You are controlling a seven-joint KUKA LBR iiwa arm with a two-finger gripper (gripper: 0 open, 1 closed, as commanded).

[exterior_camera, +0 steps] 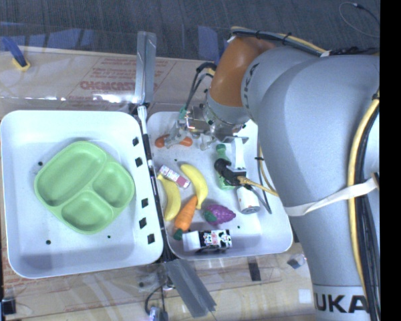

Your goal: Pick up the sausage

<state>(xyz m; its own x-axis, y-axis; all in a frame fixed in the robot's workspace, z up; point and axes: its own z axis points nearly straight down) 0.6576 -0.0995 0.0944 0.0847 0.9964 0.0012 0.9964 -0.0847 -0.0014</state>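
Milk carton [212,240] lies at the right bin's [275,236] near edge. Gripper [199,131] hangs at the far edge by the sausage [173,140]; finger state unclear. Sausage not lifted; grasp remains.

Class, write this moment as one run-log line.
arm: over right white bin | gripper: near small orange-red sausage | sausage: lying in bin, not held
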